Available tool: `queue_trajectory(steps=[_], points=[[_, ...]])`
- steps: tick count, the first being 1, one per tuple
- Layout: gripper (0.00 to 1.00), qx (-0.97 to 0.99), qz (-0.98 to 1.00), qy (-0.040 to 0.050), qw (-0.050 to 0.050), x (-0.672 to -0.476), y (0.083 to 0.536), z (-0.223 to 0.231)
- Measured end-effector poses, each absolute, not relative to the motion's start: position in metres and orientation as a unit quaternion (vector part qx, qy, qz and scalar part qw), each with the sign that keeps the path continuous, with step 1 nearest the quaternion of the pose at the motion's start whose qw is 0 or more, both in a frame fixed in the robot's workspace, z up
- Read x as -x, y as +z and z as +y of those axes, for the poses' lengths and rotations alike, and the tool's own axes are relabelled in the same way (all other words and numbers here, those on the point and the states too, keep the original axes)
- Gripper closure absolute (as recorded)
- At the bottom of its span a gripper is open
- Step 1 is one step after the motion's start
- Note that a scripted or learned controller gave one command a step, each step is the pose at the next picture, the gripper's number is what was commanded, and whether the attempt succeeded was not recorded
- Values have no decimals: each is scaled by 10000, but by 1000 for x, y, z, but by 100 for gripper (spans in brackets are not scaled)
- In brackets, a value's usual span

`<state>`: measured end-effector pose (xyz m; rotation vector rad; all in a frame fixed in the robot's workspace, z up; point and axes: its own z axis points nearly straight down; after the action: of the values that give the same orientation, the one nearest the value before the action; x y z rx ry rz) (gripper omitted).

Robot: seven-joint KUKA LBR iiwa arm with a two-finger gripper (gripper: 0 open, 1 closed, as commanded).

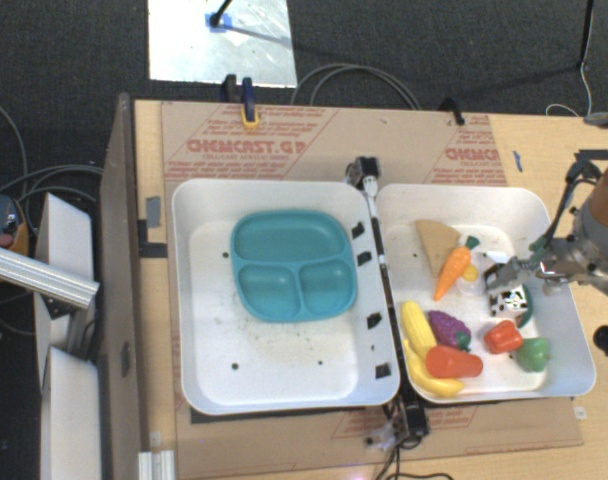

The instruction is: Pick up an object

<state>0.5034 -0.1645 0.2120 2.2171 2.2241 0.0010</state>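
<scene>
The right bin (504, 206) holds toy food: a carrot (451, 269), a tan wedge (436, 236), a yellow banana (420, 336), a purple grape bunch (448, 326), an orange-red piece (454, 363), a red pepper (502, 336) and a green piece (531, 353). My gripper (506, 290) hangs low over the right side of this bin, just above the red pepper and right of the carrot. Nothing shows between its fingers.
The left bin (209, 298) carries a teal divided plate (293, 266). Black clips line the wall between the two bins (376, 268). The arm (589, 248) comes in from the right edge. Cardboard lies under both bins.
</scene>
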Motion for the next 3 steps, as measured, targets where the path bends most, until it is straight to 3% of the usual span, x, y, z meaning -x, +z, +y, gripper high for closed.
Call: queue_trajectory(steps=[1, 2, 3], points=[[0, -7061, 7081, 14, 14, -506, 113, -146], [0, -7033, 7109, 16, 13, -549, 83, -85], [0, -7045, 7097, 31, 44, -633, 86, -93]])
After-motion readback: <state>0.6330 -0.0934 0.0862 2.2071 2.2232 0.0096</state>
